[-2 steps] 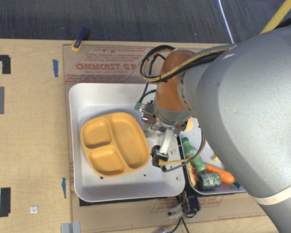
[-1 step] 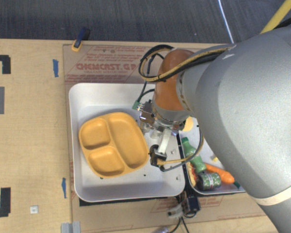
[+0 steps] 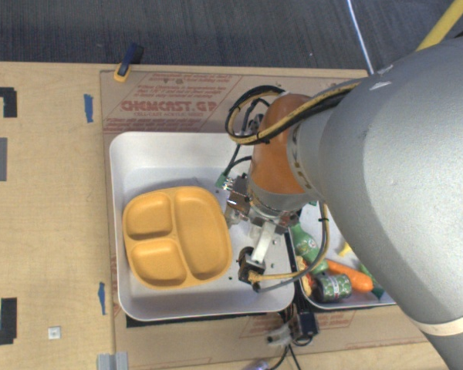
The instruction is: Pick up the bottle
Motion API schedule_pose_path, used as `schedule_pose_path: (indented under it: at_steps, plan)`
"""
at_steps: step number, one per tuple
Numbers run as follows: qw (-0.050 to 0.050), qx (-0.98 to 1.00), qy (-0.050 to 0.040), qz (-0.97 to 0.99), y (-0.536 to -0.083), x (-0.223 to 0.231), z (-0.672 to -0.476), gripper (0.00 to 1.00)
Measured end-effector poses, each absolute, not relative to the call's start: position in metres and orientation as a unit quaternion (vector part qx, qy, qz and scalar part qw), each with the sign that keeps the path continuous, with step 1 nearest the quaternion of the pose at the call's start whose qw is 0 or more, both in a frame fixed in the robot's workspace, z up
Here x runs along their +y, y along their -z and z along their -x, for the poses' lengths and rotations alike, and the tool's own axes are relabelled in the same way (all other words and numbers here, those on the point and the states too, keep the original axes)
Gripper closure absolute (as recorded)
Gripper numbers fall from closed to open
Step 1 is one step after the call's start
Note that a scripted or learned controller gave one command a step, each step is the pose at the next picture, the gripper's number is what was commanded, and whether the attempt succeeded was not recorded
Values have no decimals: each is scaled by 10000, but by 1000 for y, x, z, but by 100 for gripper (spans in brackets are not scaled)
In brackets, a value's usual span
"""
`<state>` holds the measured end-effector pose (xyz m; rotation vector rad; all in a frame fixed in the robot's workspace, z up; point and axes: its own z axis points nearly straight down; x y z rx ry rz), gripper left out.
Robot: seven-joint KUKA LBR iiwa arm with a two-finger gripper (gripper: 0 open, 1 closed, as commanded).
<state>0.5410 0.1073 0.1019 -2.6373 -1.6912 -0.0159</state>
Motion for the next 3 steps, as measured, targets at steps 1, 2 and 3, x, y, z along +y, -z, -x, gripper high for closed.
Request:
schedule_pose_path:
  at_steps: [1, 2, 3]
  plan:
    - [102, -4901, 104, 8715, -155, 82, -535, 0]
    - [15, -4703, -16, 8825, -184, 29, -479, 0]
    - [18, -4703, -14, 8825, -194, 29, -479, 100]
